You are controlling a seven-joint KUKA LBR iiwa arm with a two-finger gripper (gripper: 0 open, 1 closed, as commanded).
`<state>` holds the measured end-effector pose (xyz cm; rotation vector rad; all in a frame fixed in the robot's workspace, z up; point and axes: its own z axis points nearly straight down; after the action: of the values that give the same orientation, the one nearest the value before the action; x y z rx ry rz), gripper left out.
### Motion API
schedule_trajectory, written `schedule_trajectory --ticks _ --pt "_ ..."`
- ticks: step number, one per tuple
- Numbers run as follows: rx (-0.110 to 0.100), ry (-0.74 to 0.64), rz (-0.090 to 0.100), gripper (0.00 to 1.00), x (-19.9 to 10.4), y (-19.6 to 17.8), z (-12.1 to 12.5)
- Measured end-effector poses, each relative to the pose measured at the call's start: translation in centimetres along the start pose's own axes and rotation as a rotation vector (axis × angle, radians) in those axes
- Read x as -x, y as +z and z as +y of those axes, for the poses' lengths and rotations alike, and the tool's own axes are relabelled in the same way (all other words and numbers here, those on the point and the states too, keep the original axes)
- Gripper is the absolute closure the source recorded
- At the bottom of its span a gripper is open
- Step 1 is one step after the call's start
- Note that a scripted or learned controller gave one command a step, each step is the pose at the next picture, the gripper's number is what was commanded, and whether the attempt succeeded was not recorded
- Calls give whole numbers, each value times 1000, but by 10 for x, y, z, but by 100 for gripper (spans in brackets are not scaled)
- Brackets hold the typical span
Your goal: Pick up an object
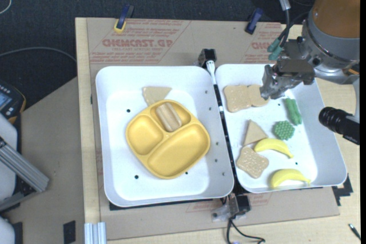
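Two shallow white bins are seen side by side on the bench. In the left bin [108, 123] a yellow divided plate [167, 140] is set, with a tan sausage-like piece [168, 116] lying in one of its upper compartments; a pale wedge of toast [155, 93] is tucked just behind the plate, touching its far rim.

The right bin [326, 140] is occupied by the loose food items. A slice of bread [240, 98] is laid near the far left corner, and the gripper [274, 88] is positioned low at that slice's right edge — whether contact is made cannot be told. The state of the tool cannot be told either (it is seen from above, in dark shadow).

A green bean-shaped piece [293, 111] is found just right of the gripper, with a green broccoli floret [283, 130] below it. Nearer the front are placed a tan triangular wedge [254, 131], a round cracker-like piece [252, 162] and two bananas — one [273, 147] beside the wedge, the other [289, 178] at the bin's front.
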<state>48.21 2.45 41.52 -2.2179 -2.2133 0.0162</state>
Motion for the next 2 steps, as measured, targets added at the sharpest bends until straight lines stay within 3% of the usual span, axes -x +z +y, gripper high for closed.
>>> schedule_trajectory --ticks 1,2 --pt "5 -1 1 100 -5 53 -3" --pt "24 -13 6 100 -87 -35 -3"
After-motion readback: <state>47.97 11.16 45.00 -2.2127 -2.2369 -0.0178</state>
